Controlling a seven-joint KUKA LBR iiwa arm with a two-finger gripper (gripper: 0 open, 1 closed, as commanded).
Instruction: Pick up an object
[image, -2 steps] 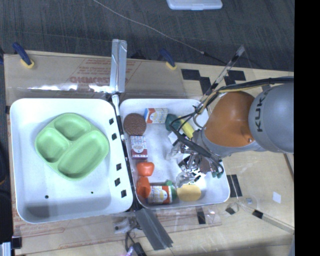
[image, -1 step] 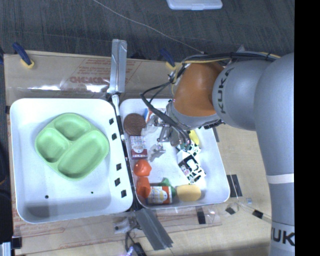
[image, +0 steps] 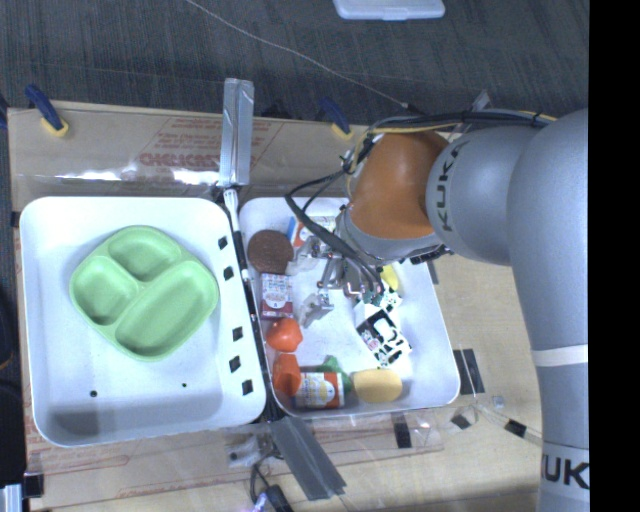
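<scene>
My gripper (image: 333, 292) hangs low over the middle of the right bin (image: 432, 340), below the arm's orange band. Its metal fingers (image: 320, 303) stand apart, open, with nothing between them. A red and white packet (image: 275, 293) lies just left of it, with a brown round disc (image: 268, 250) above the packet. A black and white box (image: 383, 336) lies just to the gripper's right. A red tomato (image: 285, 335) sits below left. Along the bin's near wall lie an orange piece (image: 288, 375), a labelled bottle (image: 320, 389) and a yellow lump (image: 378, 385).
The left bin (image: 60, 400) holds a green divided plate (image: 145, 290). A dark divider with clips (image: 235, 300) runs between the bins. The arm's grey body (image: 520, 200) covers the right bin's far right corner. A small yellow item (image: 389, 276) shows beside the wrist.
</scene>
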